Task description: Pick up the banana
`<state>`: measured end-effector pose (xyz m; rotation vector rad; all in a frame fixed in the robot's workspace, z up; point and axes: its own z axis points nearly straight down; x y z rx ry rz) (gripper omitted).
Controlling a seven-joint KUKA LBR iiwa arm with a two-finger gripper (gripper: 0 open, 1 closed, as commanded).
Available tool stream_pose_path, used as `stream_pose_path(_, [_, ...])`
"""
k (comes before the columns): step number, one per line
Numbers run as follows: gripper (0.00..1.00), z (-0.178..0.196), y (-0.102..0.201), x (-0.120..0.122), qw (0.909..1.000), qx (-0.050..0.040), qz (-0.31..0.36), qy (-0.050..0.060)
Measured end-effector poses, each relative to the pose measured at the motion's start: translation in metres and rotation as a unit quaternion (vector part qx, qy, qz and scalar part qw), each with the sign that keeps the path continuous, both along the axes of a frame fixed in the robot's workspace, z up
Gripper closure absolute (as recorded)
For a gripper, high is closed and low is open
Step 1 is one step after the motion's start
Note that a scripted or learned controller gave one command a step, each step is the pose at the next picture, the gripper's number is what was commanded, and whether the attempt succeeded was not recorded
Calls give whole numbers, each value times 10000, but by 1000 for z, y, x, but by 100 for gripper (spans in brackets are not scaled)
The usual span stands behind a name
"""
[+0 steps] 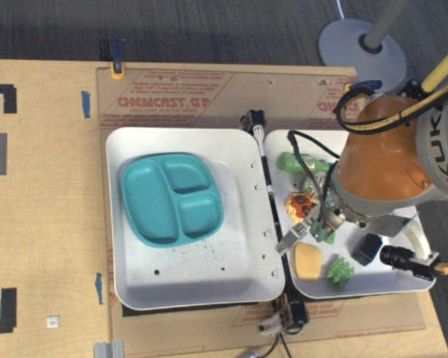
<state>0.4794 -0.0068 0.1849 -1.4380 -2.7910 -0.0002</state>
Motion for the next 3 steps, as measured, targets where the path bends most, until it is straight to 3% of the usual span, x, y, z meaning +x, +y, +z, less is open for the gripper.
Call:
stream_pose_path(1, [0, 0, 86, 0, 10000, -1, -78, -19])
stream_pose_path(2, [0, -98, 116, 1, 9888, -2, 1493, -18])
stream_pose_path(3, [0, -97, 164, 3, 9995, -1, -316, -64])
